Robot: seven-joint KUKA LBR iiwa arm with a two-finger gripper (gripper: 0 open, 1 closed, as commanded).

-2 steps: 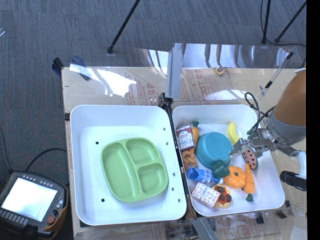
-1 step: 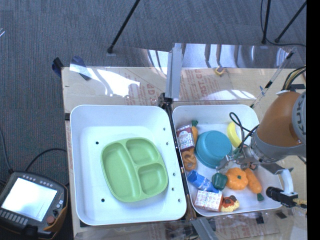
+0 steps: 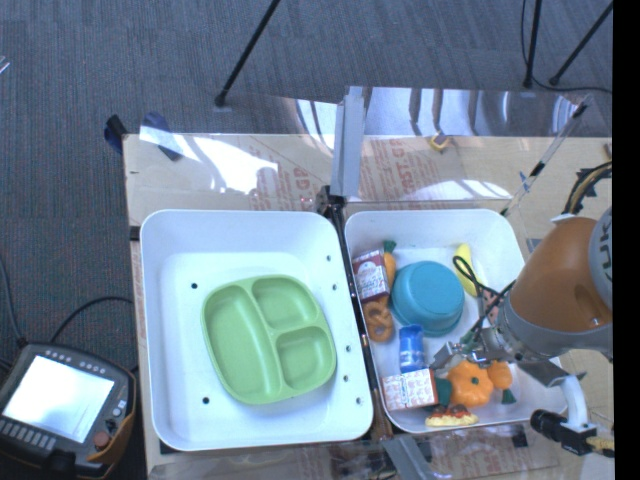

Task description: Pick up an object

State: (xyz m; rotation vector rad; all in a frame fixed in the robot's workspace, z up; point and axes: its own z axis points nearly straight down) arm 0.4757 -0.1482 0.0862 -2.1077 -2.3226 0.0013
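Orange pumpkin (image 3: 470, 385) squat, stem up, lower right of frame, hand (image 3: 478, 352) just above it, grip unreadable

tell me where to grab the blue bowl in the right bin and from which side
Judging by its pose, the blue bowl sits mouth-down, so there is no open rim to pinch. Probably come straight down and close across its rounded body, fingers on its upper-left and lower-right sides, where the pretzel and blue carton crowd least.

The left bin (image 3: 160, 268) holds a green tray (image 3: 268, 338). The right bin (image 3: 430, 223) holds a blue bowl (image 3: 428, 296), pretzel (image 3: 379, 319), orange pumpkin (image 3: 470, 386) and small boxes. The gripper (image 3: 478, 350) hangs just above the pumpkin, by the bowl.
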